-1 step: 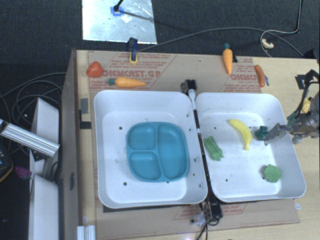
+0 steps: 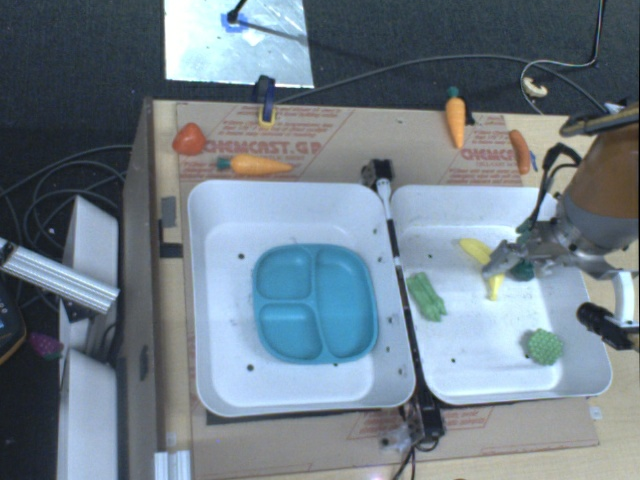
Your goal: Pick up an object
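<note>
Looking down at a slant on a cardboard-covered bench (image 2: 330, 133) that is bearing two shallow white plastic bins side by side; the left white bin (image 2: 215, 298) is holding a light blue plastic plate with three compartments (image 2: 315, 303), lying flat near its middle; the right white bin (image 2: 580, 368) is holding several small toys: a yellow banana-shaped plastic piece (image 2: 474, 250) is lying toward the back, a small yellow stick-like piece (image 2: 493, 287) is lying just in front of it, a green ridged vegetable-like toy (image 2: 427, 295) is resting near the bin's left wall, and a round green knobbly ball (image 2: 545, 346) is sitting toward the front right; the grey arm with its orange band (image 2: 605, 178) is reaching in from the right, and its two-finger gripper (image 2: 508, 265) is hanging low over the right bin, just beside the two yellow pieces; whether it is touching either cannot be told, and how far it is parted cannot be told either; behind the bins, on the cardboard, an orange toy carrot (image 2: 258, 165) is lying flat, a red-orange rounded toy (image 2: 189, 139) is sitting near the left corner, a second orange carrot (image 2: 456, 120) is lying lengthwise, and a slim orange-red piece (image 2: 520, 151) is lying near the right end.
</note>
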You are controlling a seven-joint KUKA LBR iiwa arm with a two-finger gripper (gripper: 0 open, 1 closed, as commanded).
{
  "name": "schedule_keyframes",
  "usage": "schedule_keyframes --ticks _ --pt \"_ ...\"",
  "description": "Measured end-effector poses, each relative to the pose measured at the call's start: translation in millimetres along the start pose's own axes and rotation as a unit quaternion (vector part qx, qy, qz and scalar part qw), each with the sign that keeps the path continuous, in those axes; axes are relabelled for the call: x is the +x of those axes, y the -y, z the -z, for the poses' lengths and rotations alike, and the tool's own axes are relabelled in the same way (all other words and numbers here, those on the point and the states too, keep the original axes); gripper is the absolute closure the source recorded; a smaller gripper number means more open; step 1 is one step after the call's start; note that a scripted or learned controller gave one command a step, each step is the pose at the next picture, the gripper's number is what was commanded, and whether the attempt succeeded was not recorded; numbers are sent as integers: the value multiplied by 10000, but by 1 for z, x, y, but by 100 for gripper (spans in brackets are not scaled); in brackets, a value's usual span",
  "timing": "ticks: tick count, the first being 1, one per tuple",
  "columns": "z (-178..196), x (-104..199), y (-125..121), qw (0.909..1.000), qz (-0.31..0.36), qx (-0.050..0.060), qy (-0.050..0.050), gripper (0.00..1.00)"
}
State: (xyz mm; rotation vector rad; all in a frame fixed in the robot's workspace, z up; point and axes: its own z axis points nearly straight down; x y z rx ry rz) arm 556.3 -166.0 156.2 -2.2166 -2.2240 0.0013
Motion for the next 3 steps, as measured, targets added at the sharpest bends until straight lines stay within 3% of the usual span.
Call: schedule_keyframes --ticks 1,2,3 --pt "-45 -9 -73 10000 4 -11 2 0" --pt "-72 33 -61 10000 9 -13 -1 0" --pt "-61 32 -62 10000 16 -30 8 100"
